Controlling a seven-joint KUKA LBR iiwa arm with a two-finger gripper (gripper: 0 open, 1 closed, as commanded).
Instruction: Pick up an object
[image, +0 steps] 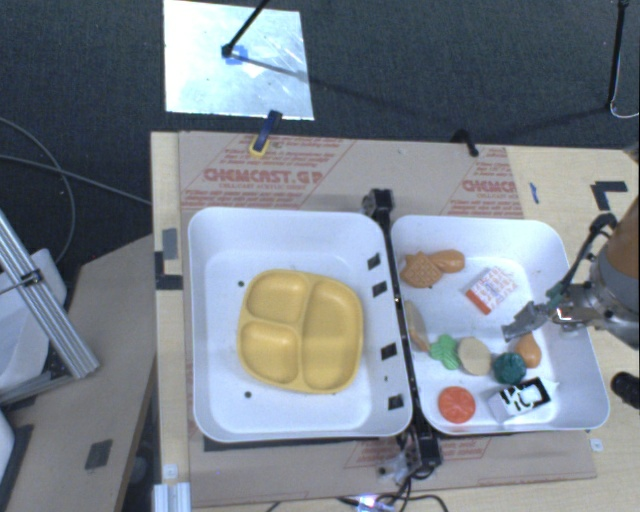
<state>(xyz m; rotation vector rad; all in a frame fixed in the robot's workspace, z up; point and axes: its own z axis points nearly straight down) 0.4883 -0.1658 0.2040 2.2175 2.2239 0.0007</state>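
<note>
Gripper (522, 324) over right bin (560, 245) | toy foods crowd beneath

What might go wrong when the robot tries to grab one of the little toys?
1. The toys in the right bin lie crowded: the teal ball, orange piece and cream oval sit close together just below the tool, so it may nudge or pinch two at once.
2. Round pieces like the teal ball could roll away or slip out.
3. The tool is near the bin's right side, so it might bump the wall.
</note>
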